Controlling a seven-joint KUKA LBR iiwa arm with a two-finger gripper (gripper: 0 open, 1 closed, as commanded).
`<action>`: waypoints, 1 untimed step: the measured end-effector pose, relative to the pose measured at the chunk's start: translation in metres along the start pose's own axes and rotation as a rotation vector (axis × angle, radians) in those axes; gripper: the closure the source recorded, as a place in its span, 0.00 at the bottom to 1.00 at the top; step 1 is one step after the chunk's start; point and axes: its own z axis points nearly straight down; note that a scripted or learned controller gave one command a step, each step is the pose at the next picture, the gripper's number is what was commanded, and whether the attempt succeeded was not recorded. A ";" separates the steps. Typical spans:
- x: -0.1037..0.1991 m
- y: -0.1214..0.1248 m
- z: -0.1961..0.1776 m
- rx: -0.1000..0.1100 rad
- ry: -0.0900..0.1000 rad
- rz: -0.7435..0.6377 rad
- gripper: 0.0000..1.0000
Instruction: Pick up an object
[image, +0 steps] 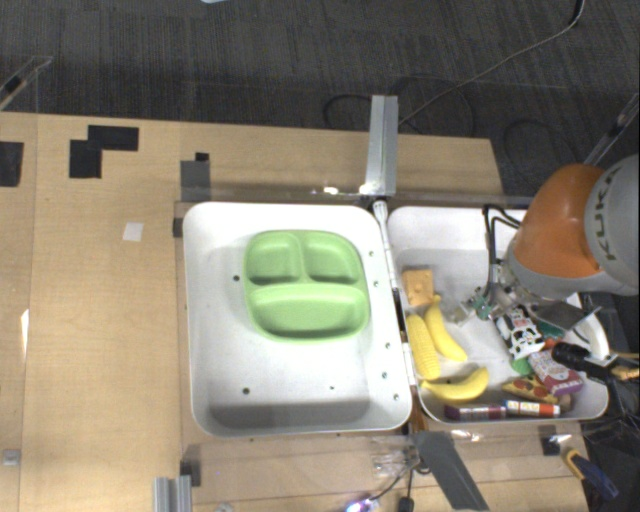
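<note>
tool (487, 303): low in the right bin, under the orange-banded wrist, at the middle of the pile; whether it is open or closed cannot be told, since the wrist hides most of it.
arm (570, 235): reaches in from the right edge and bends down over the right bin.
right bin (440, 235): holds all the loose objects; its far part is bare white.
candidate objects: a tan block (419, 286) near the divider, three yellow bananas (445, 350) lying together just left of the tool, markers (505, 408) along the near wall, and small packets (545, 375) at the right; the tool sits among them, closest to small clutter that is too blurred to name.
left bin (215, 300): carries a green divided tray (305, 282), well apart from the tool.
counter (90, 330): pale wood around both bins.
task progress: judged early to middle; the approach into the pile looks made, but nothing is seen lifted clear of the bin. a confirmed grasp and the lift are left.
</note>
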 end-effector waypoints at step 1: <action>0.037 0.040 -0.093 0.013 0.010 0.081 0.00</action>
